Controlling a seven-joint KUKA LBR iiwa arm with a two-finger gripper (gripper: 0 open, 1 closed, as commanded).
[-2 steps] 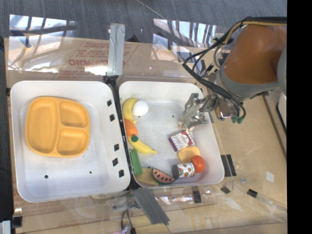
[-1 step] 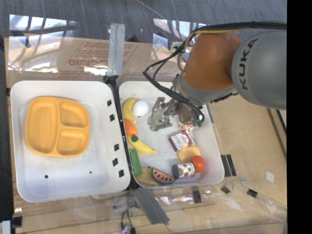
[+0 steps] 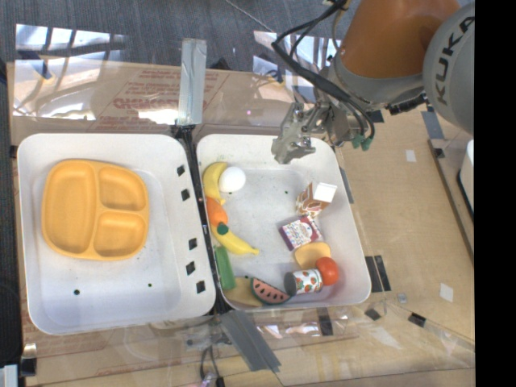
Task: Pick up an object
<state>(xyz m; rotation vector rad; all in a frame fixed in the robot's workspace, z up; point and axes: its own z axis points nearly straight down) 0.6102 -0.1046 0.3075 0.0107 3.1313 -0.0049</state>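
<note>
My gripper hangs over the far edge of the right bin, above its back rim, with nothing between its fingers. Its fingers appear close together. In the right bin lie a white egg on a yellow banana, a carrot, a second banana, a green vegetable, a watermelon slice, a small can, a red tomato, an orange piece, a purple packet and a brown and white carton.
The left bin holds a yellow divided plate. A strip of grey tape runs up the clear panel behind the bins. The arm and its cables come in from the upper right.
</note>
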